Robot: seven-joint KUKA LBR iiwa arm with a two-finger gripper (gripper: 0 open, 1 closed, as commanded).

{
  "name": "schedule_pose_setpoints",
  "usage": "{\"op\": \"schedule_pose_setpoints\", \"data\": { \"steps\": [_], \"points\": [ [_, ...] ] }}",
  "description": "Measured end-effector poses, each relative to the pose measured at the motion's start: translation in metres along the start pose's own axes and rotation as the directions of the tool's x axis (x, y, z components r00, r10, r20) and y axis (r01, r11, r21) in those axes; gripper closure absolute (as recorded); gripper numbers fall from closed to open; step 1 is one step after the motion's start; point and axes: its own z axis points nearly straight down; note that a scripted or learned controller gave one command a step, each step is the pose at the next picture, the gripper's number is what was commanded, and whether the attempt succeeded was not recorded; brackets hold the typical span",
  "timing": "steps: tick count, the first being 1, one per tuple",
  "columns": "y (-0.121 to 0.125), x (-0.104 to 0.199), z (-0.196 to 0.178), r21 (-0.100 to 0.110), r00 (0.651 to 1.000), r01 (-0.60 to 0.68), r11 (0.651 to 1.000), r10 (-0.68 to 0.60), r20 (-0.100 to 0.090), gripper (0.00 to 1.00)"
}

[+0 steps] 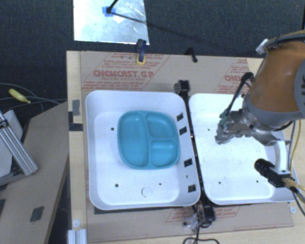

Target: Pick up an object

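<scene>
A light blue divided plate (pixel 147 139) lies flat in the middle of the left bin (pixel 101 136). My gripper (pixel 224 132) hangs low over the left part of the right bin (pixel 234 187), well to the right of the plate and across the divider between the bins. A small greenish bit (pixel 223 117) shows at the gripper's upper edge; I cannot tell whether it is an object or part of the tool. The arm's orange band (pixel 279 80) hides the right bin's far right side.
Black clips (pixel 183 131) line the divider between the bins. A black fitting (pixel 267 169) sits at the right bin's right side. A shiny sheet (pixel 112 14) lies beyond the bench, and a metal rail (pixel 10 141) stands at the left.
</scene>
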Motion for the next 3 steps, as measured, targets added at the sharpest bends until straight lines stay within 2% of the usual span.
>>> {"op": "schedule_pose_setpoints", "data": {
  "steps": [1,2,3],
  "points": [
    [-0.018,0.061,-0.08,-0.004,1.0,-0.001,1.0,0.001,0.0,1.0],
    [-0.019,0.159,-0.051,0.007,1.0,0.002,1.0,-0.002,0.0,1.0],
    [-0.017,0.093,-0.145,-0.005,1.0,-0.015,1.0,0.015,0.002,1.0]
  ]
}}
